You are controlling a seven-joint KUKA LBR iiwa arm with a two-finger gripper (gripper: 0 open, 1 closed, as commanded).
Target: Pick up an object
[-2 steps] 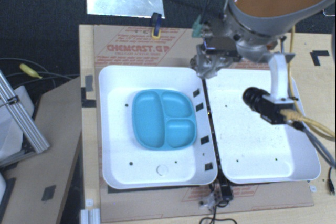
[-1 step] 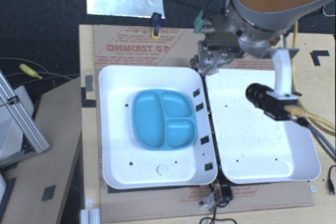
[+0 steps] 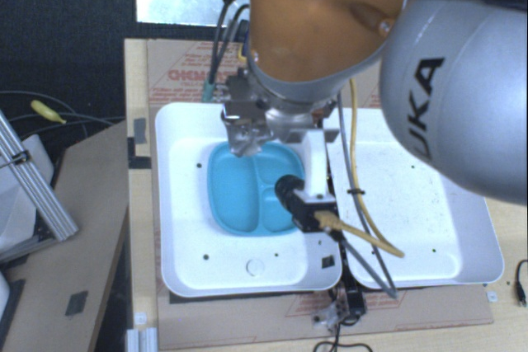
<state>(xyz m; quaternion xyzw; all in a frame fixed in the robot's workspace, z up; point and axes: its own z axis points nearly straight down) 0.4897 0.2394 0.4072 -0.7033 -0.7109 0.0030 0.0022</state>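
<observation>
In the left of two shallow white bins (image 3: 186,260) on the table lies a blue tray (image 3: 243,194), a rounded-rectangle dish split by a raised ridge into two compartments. It looks like smooth, glossy moulded plastic, probably light and stiff, likely to slide on the slick bin floor if nudged rather than pinched. Its thin upturned rim seems the sensible place to take hold; the broad flat compartments offer nothing to close on.

The tool (image 3: 245,146) hangs over the tray's far edge, at or just above the rim, beneath the arm's large orange and grey wrist. Whether it is spread or pressed together cannot be told from this angle, nor whether it touches the tray.

The bins are matte white with small dark holes, resting on brown cardboard (image 3: 177,70). Yellow and black cables (image 3: 363,218) trail from the arm across the gap between the bins.
</observation>
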